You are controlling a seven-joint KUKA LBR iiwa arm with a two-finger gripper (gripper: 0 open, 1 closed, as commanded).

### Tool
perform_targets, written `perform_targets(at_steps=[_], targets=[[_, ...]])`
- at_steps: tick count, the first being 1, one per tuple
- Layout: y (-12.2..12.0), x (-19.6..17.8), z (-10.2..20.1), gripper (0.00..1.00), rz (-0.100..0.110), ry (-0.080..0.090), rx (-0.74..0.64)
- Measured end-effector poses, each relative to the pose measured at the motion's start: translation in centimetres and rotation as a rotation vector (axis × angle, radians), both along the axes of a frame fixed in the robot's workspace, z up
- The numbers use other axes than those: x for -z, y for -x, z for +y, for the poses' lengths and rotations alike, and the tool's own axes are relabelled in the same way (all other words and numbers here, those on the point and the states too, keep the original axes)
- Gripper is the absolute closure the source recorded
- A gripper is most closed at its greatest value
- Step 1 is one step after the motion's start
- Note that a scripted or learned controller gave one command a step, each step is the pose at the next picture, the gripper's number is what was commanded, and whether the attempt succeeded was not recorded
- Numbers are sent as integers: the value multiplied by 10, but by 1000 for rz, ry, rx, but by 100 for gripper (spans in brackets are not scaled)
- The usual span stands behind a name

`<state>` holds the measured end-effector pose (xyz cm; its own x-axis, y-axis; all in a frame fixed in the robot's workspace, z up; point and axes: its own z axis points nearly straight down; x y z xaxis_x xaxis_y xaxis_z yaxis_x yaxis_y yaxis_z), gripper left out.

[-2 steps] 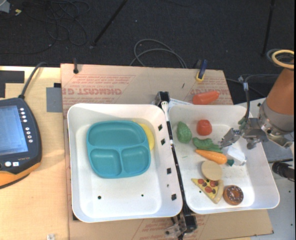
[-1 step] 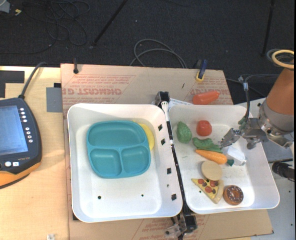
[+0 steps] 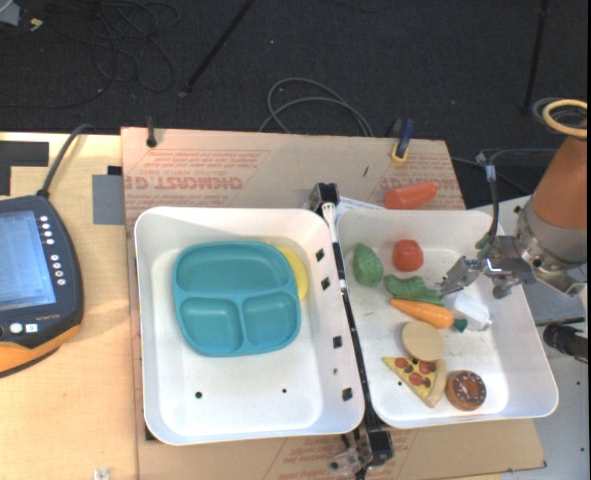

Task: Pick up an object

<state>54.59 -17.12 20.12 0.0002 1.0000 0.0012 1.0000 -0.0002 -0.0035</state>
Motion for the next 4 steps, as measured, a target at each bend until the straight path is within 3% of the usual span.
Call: perform_targets(at_steps=[2,3,4], targets=[[0,0,0,0,0,0,0],[0,-10,-1,100,2,-1,0],[0,-19,-1,100,4,-2,1]])
